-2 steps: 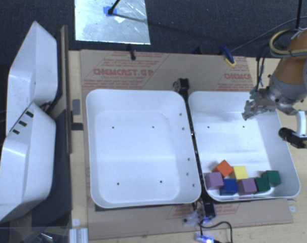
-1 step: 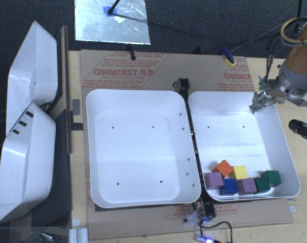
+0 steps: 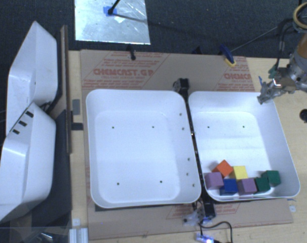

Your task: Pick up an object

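Observation:
Several small blocks lie bunched at the near edge of the right bin: an orange block, a yellow block, two purple blocks, a blue block and a green block. My gripper hangs over the bin's far right corner, well away from the blocks, with nothing seen between its fingers. The arm enters from the right edge.
The left bin sits beside the right one on a cardboard sheet. Two white tubs stand stacked at the far left. A shiny metal plate lies beyond the bench. Cables run near the front edge.

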Robot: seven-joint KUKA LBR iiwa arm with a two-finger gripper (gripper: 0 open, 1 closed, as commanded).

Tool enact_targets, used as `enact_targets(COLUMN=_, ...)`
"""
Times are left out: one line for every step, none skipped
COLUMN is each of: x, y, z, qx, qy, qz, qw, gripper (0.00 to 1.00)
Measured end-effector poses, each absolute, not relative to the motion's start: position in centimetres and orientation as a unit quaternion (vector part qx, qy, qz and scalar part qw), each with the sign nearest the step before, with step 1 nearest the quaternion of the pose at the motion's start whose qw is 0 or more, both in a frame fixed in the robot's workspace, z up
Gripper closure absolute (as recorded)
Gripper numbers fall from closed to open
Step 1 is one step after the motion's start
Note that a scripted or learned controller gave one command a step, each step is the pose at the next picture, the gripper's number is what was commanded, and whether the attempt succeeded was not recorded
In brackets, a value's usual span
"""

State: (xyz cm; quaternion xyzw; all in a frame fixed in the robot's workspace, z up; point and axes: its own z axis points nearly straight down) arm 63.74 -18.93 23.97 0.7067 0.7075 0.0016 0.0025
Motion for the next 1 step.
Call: enact_targets(x=64.0, y=-13.57, z=24.89, qx=0.705, qy=0.709, qz=0.0011, qw=0.001, gripper=1.0)
